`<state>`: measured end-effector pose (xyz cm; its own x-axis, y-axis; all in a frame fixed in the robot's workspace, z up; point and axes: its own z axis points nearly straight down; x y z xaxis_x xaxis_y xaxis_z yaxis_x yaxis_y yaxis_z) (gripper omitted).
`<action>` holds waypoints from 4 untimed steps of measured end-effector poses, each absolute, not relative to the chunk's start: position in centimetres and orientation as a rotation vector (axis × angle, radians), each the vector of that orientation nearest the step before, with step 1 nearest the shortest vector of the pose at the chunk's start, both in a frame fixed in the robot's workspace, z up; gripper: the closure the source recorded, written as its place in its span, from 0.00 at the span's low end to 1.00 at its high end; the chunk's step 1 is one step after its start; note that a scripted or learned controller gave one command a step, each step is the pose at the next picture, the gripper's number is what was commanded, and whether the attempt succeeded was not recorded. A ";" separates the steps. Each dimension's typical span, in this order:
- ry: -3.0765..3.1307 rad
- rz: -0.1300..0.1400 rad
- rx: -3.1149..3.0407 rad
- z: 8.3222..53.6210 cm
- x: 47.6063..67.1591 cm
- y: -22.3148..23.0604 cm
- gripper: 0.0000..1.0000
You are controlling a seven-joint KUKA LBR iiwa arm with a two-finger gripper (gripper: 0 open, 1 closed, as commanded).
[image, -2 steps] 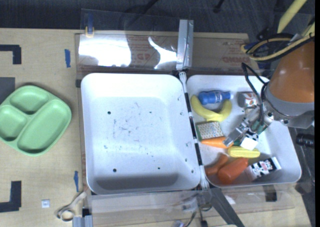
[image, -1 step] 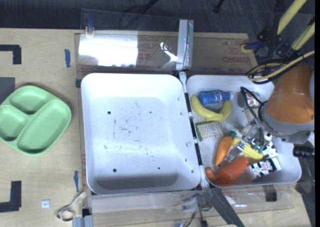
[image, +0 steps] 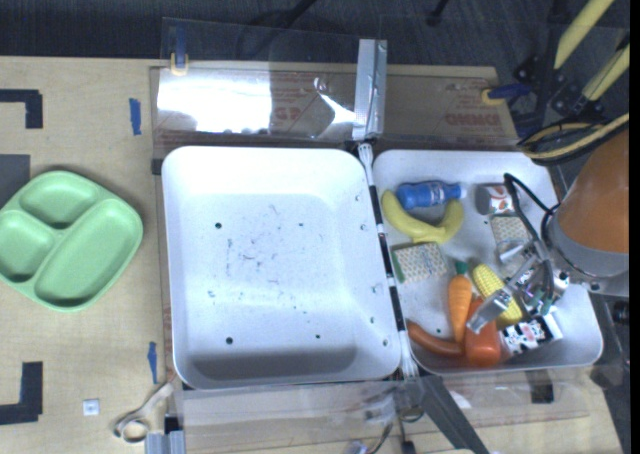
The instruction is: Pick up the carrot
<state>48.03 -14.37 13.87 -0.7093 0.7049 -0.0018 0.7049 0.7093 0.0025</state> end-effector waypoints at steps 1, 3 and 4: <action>2.999 0.003 0.906 8.6 50.1 -12.4 0.00; 3.093 0.002 0.496 15.9 65.5 -15.1 0.00; 3.130 0.001 0.223 9.7 65.3 -14.5 0.00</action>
